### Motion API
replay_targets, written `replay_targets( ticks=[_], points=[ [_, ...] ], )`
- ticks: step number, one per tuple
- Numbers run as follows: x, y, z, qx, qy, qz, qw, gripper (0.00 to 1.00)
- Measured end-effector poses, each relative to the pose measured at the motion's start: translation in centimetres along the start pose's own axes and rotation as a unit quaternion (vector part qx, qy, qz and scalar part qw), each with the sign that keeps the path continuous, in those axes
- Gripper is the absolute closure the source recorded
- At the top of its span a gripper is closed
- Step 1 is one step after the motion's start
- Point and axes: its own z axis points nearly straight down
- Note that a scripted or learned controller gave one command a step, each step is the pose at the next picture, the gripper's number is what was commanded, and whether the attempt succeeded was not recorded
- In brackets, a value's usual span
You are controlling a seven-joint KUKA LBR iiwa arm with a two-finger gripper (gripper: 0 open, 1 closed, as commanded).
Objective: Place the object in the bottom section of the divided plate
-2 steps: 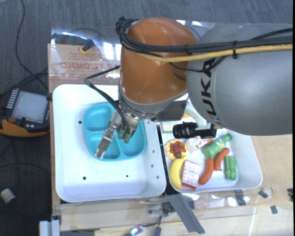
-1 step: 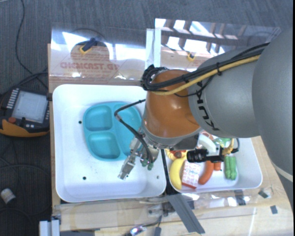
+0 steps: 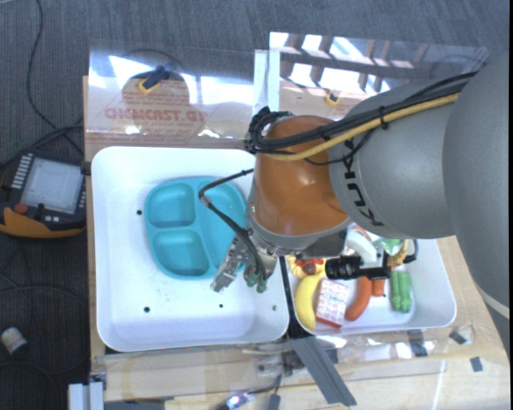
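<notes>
- Dark carpet surrounds the bench; a pendant (image 3: 38, 196) lies at left.
- Arm (image 3: 393, 161) hides part of the right bin (image 3: 432, 314) and the divided plate's (image 3: 184, 229) right side.
- Gripper (image 3: 239, 272) hangs just beside the plate's bottom section; its finger opening I cannot tell.
- Toy banana (image 3: 305, 301) lies in the right bin.

The blue divided plate (image 3: 181, 229) lies flat in the left white bin (image 3: 120, 314), its right side hidden.

Counted on the bench: two white bins (image 3: 124, 314) side by side, one blue divided plate (image 3: 188, 229) with three sections, one banana (image 3: 304, 301), one green vegetable (image 3: 400, 290) — and one handheld pendant (image 3: 38, 195) off to the side.
</notes>
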Motion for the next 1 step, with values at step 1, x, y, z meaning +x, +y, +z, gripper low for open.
replay_targets(
  ticks=[1],
  points=[
    [-9.93, 3.81, -4.14, 0.002, -0.003, 0.117, 0.9931, 1.00]
  ],
)
